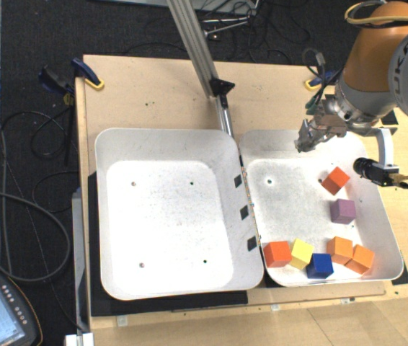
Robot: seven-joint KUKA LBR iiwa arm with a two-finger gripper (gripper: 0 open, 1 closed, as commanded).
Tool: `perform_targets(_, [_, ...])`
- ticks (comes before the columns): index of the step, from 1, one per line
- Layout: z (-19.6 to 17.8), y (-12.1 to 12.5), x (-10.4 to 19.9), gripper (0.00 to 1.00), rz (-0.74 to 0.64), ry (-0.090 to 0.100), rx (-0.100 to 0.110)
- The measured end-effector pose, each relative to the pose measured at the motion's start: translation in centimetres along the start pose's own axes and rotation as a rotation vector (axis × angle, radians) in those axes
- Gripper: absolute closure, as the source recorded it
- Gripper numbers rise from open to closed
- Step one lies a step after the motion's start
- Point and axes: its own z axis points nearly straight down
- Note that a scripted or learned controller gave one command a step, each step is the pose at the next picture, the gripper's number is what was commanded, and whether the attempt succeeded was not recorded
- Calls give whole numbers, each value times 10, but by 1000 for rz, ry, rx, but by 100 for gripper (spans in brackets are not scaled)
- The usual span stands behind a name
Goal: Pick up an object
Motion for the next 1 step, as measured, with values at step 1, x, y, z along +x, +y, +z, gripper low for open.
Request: perform_targets(1, [-23,1,0,100,1,1,4])
